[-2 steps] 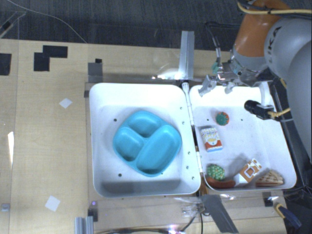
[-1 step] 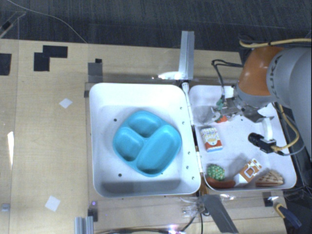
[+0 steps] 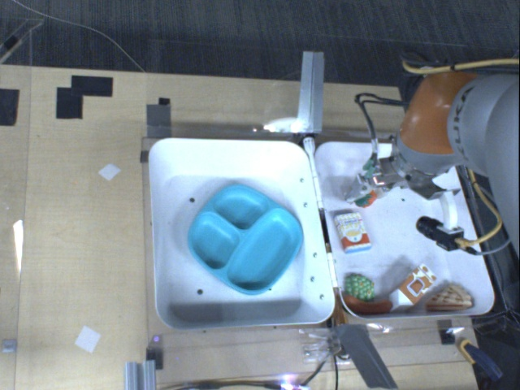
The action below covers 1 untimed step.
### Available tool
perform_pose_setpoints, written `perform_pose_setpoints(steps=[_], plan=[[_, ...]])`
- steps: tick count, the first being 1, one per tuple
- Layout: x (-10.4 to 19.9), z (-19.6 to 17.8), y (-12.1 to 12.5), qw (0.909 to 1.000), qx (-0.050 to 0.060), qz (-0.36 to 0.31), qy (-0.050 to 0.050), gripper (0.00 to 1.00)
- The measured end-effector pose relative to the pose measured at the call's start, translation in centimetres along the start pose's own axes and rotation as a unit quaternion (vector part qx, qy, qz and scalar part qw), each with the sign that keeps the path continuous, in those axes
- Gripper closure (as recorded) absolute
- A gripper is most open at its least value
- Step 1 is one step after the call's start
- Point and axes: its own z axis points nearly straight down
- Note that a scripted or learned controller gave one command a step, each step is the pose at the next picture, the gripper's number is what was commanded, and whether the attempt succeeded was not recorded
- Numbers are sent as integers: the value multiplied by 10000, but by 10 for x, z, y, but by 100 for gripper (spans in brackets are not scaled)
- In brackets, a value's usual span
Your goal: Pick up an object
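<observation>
Wooden bench [image 3: 73,218] (black patches), dark carpet [image 3: 203,23]

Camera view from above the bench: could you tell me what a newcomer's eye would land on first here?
Most striking is the bright blue divided tray, lying in the middle of the left bin. Next comes the grey arm with its orange band, reaching in from the right over the right bin. Along that bin's near edge lie small items, among them a green broccoli-like piece and a small orange-and-white box.

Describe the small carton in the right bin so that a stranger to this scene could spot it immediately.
Find the right bin, beside the one holding the blue divided plate. Near its left wall lies the carton, alone mid-bin. It is flat, rectangular, white and orange, unlike the round green item below.
</observation>
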Motion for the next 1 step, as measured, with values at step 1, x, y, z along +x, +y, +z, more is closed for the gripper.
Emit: perform_pose_setpoints(steps=[1], plan=[[-16, 14, 17, 9990, 43, 443, 13, 100]])
